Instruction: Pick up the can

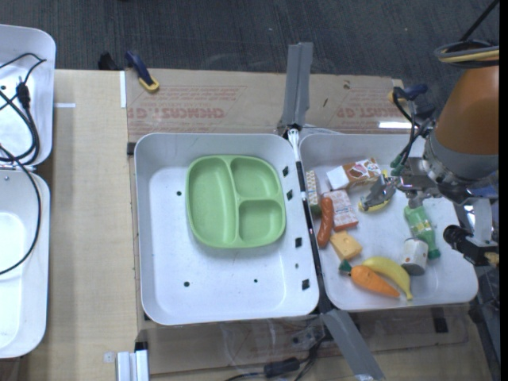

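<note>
While the arm (468, 125) reaches in over the right bin (452, 288), the gripper (382, 192) sits low above the middle of that bin's contents; whether it is released or clenched cannot be told from this view, and nothing can be confirmed as grasped. A small yellow item (371, 205) lies directly at the gripper's tip, contact uncertain. A brown snack packet (363, 170) lies just beyond the gripper toward the far rim, with a white block (336, 178) beside the packet. A red-and-white box (343, 210) lies near the gripper on the side away from the arm, followed by a sausage (325, 221) and a cheese wedge (346, 246). A green bottle (421, 227) lies near the gripper on the arm's side, toward the near rim. The can (413, 255), white and lying at the bottle's near end, rests apart from the gripper and is not held. A banana (391, 270) and a carrot (373, 281) lie just beside the can, at the near rim. Farthest from the gripper, the left bin (159, 276) contains a green divided plate (236, 201)
</note>
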Controlling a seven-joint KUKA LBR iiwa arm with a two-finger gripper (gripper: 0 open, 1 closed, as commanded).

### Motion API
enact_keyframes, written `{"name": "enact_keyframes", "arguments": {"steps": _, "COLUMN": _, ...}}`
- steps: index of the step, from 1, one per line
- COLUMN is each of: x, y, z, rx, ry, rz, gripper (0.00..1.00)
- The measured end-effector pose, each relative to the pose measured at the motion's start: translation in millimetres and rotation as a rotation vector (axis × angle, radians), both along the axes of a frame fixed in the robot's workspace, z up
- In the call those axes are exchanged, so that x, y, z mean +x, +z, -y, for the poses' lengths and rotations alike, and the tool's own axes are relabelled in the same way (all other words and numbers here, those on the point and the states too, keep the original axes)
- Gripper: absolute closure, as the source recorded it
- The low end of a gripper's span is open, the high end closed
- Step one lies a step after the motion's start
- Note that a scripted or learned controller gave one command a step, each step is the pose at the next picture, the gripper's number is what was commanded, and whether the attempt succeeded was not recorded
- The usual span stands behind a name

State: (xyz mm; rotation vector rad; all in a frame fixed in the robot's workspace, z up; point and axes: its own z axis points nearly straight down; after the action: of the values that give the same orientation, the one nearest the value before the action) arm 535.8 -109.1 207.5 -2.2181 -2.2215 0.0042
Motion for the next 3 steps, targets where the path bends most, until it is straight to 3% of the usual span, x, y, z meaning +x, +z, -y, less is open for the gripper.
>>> {"name": "enact_keyframes", "arguments": {"steps": 1, "x": 72.7, "y": -46.6, "z": -1.2, "rx": -0.001, "ry": -0.057, "rz": 0.001, "gripper": 0.0}}
{"name": "enact_keyframes", "arguments": {"steps": 2, "x": 114.5, "y": -108.3, "z": -8.3, "rx": 0.001, "ry": -0.198, "rz": 0.001, "gripper": 0.0}}
{"name": "enact_keyframes", "arguments": {"steps": 3, "x": 116.4, "y": -93.0, "z": -8.4, "rx": 0.003, "ry": -0.196, "rz": 0.003, "gripper": 1.0}}
